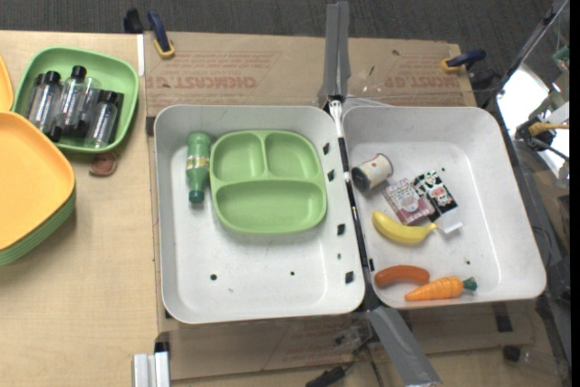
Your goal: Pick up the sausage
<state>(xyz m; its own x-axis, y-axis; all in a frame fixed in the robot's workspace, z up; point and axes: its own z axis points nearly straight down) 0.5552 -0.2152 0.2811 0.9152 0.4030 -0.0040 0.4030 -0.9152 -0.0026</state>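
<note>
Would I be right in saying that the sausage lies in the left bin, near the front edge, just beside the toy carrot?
Not quite: the bin is wrong. The camera view shows the sausage in the right bin, not the left one. The rest holds: it lies near that bin's front edge, just beside the toy carrot. The left bin holds a green divided plate and a green bottle.

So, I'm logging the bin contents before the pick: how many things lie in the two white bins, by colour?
Green: 2, bottle, tray
Yellow: 1, banana
Orange-red: 2, sausage, carrot
Other: 4, can, pink packet, black-and-white packet, white piece
Total: 9
</note>
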